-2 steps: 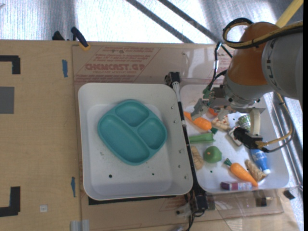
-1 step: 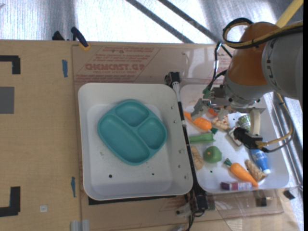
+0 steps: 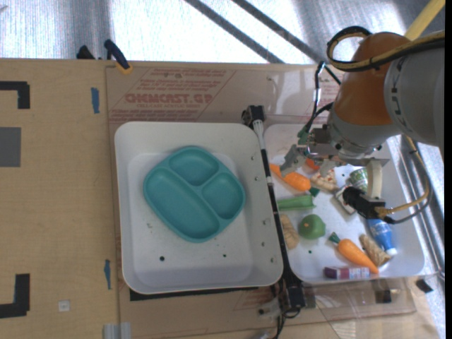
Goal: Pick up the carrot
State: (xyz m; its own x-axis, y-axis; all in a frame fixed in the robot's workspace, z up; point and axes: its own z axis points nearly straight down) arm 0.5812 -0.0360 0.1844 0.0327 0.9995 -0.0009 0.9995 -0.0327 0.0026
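Hovering over right bin, gripper sits just above carrot near bin's left wall. Cannot tell pincer state. Second carrot lies lower down. Toys packed close: grab may catch green stick or slip off.

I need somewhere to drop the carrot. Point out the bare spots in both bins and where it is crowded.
Left bin: bare white floor rings the teal divided plate, widest along the near edge and the left wall. Right bin: crowded, with a carrot, green stick, green ball, second carrot and blue bottle packed close, the gripper above them.
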